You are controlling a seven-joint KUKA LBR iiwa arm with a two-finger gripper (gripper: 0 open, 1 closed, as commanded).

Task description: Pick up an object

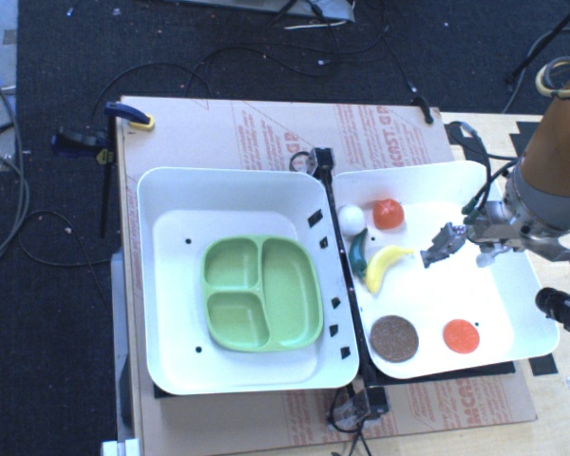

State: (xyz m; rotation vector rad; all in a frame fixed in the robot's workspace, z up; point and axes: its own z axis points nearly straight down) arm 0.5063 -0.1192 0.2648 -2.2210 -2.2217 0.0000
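- Brown and speckled, a flat round disc [394, 337] lies at the near edge of the right bin [513, 302], close to the wall shared with the left bin.
- An orange-red round piece [461, 335] lies to its right, also along the near edge and apart from the disc.
- In the left bin [161, 283], a pale green divided plate [262, 293] with three compartments sits flat at the middle; nothing lies on it.
- A yellow banana [385, 265] lies further back in the right bin, curving from near left to far right.
- A small teal object [359, 251] touches the banana's left side, right against the dividing wall.
- The gripper [442, 245] hangs over the right bin just to the right of the banana's far tip; its dark fingers [435, 253] point left. I cannot tell how far apart they stand, and nothing shows between them.
- The grey arm with its orange band [551, 155] comes in from the right over the bin's right side.
- A white ball [351, 219] lies beyond the teal object, beside the dividing wall.
- A red tomato-like ball [388, 214] rests just to the right of the white ball, the farthest thing in the bin.
- Both bins stand on a cardboard sheet [256, 131] with red print, on a dark floor strewn with cables.
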